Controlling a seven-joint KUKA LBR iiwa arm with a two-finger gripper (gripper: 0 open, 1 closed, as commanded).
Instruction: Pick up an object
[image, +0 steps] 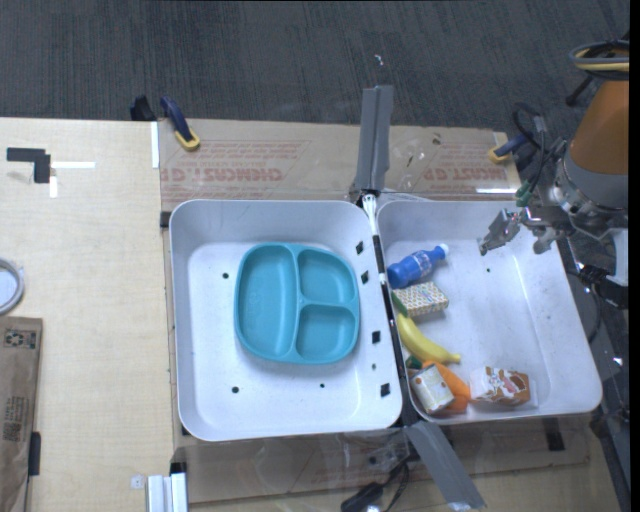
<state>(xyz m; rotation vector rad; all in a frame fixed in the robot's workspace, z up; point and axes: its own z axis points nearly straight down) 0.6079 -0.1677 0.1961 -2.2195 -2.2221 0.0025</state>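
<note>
The gripper (497, 236) hovers at the frame's right, nothing in it, opening unclear; the blue bottle (416, 266) lies lower left, long axis rising rightward.

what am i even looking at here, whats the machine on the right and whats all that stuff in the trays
This is one camera above a bench, looking down at a slant. The grey and orange machine at the right is a robot arm; its gripper hangs over the right bin with nothing between its fingers. The left bin holds a blue divided plate. In the right bin lie a blue bottle, a small patterned box, a banana, a small carton with a carrot beside it, and a brown packet. The arm is meant to pick up one object.
</note>
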